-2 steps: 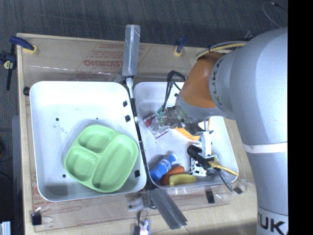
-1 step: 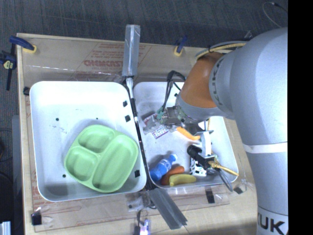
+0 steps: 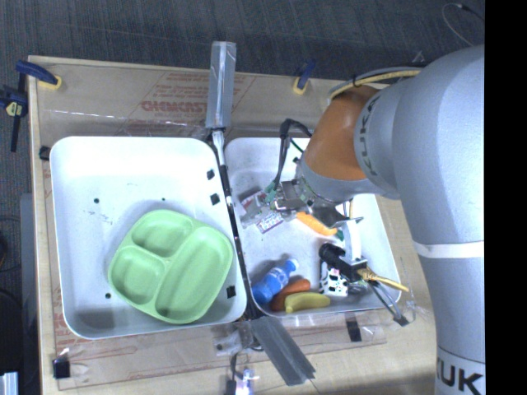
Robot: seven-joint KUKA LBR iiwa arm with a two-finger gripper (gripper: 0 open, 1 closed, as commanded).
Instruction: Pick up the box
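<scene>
Claw [image 3: 290,197] hanging over the right bin [image 3: 387,245]; finger state impossible to tell. Box [image 3: 262,206] lying just left, tilting diagonally.

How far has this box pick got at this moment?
Done: the grey arm with the orange band has reached over the right white bin. In hand: its gripper sits low at the small flat printed box, apparently lying on the bin floor. Left: a confirmed grip and the lift. The green divided plate sits in the left bin.
</scene>
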